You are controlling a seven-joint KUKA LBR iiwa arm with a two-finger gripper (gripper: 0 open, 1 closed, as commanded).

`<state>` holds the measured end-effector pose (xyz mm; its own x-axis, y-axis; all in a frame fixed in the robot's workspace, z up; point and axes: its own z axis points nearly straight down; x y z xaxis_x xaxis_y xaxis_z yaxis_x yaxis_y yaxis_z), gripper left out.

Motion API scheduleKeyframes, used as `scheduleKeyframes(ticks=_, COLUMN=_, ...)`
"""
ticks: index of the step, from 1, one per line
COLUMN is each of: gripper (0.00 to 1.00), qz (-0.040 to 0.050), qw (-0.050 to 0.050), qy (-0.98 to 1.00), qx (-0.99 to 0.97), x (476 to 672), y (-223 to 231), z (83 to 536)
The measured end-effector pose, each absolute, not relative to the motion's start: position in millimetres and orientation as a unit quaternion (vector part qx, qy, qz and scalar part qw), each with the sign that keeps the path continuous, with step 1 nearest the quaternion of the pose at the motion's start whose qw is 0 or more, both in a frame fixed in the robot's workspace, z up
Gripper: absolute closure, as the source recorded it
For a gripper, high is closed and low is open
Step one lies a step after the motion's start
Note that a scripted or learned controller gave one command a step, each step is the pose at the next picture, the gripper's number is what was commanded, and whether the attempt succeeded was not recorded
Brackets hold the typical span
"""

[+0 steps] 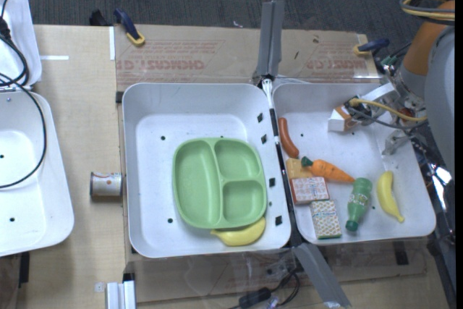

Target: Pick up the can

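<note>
Can [106,184], silver and lying on its side, rests on the wooden bench [72,83] just beside the outer left wall of the left bin [134,155], outside both bins. Inside that bin a green divided plate [221,181] sits near the middle, and a yellow banana [240,234] pokes out from under its near edge.

In the right bin [362,234], a red sausage [288,137] lies along the left wall. Below it are a tan slice [294,167], a carrot [331,171] and two small printed boxes [309,189]. Further right are a green bottle [357,202] and a second banana [389,196].

The arm [438,76] enters from the right edge, its orange band high and its wrist bent down over the bin's far right part. The gripper [394,143] hangs just above the bin floor near the right wall, above the second banana and well apart from the can. Whether it is spread or closed cannot be told from this angle.
</note>
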<state>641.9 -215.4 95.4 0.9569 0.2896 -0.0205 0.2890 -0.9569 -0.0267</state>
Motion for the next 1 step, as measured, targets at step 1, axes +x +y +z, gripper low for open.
scheduleKeyframes(ticks=1, gripper=0.0, qz=0.0155, qw=0.004, qy=-0.134, qx=-0.991, x=643.1, y=-198.8, z=90.1)
